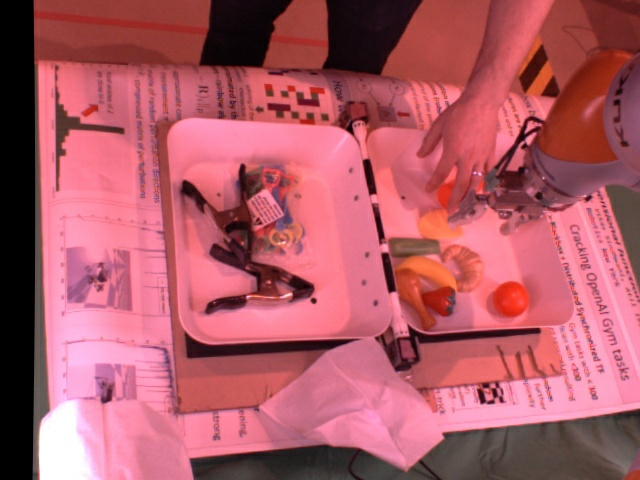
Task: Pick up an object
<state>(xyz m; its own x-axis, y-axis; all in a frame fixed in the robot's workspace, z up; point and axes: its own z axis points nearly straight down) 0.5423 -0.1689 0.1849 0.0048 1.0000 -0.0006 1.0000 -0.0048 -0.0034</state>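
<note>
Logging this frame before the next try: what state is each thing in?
Gripper: low over the right bin, beside a person's hand.
Pliers: lying in the left bin, handles spread.
Bag of rings: lying by the pliers.
Tomato: resting apart in the right bin.

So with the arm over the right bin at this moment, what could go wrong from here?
A person's hand is reaching into the right bin right beside the gripper; any arm move could strike it. The toy foods are bunched: banana, croissant and strawberry touch, so a grasp there may catch two or slip.
</note>
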